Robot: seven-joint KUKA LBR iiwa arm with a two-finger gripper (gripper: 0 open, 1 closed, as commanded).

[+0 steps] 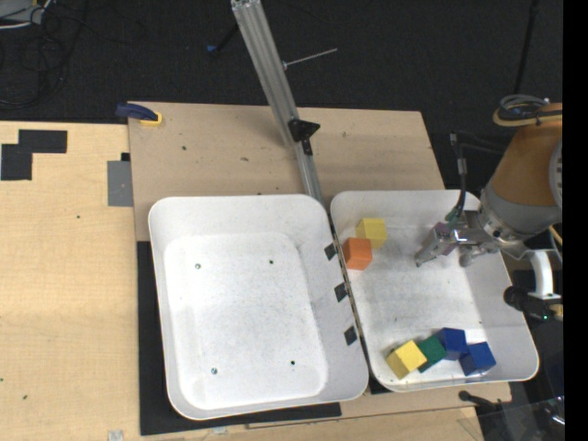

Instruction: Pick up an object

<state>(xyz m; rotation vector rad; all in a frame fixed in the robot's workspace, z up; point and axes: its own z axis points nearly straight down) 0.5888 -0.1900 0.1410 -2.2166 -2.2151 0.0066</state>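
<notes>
Blocks are the likely targets here, all of them in the right bin (514, 361) as the camera view shows it: a yellow block (373, 231) and an orange block (357, 254) touching each other near the bin's far left corner, hard against the left wall, and a cluster along the near edge made of a second yellow block (405, 358), a green block (432, 350) and two blue blocks (454, 340) (477, 358). They look small, rigid and light, probably with smooth flat faces, so a pinch across two opposite sides should hold; none seems fragile. The hand (449, 247) sits over the bin's right half, fingers spread apart with nothing between them, well clear of every block. Open floor lies in the bin's middle. The orange block's nearness to the wall leaves little finger room on that side, and the near cluster is packed tightly; the yellow block's outer faces look easiest. The left bin (184, 223) stands just beside.
</notes>
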